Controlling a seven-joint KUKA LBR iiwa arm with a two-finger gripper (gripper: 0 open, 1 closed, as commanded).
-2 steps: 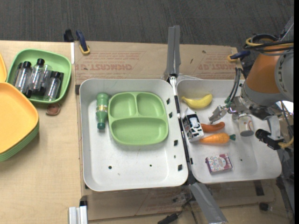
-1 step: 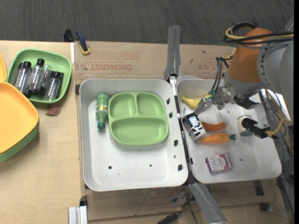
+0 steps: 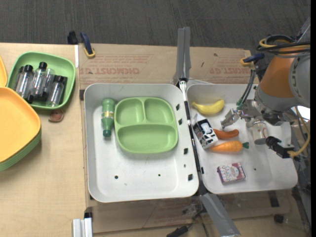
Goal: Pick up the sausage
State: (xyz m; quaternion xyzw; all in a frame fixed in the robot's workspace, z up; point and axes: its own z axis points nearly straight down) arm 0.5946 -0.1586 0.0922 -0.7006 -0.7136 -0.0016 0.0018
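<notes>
The small reddish-orange sausage is seen in the right white bin, between yellow banana and orange carrot. The metal two-finger gripper is poised just above-right; its grasp state cannot be told.

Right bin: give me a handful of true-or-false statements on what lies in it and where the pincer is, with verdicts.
1. The sausage lies between the banana and the carrot. True.
2. The sausage is clamped in the pincer and lifted off the bin floor. False: it lies on the floor of the right bin, with the pincer just above it.
3. The green divided plate sits in the left bin. True.
4. The green bottle stands upright inside the plate. False: it lies on its side beside the plate.
5. A small pink packet lies nearer the camera than the carrot. True.
</notes>
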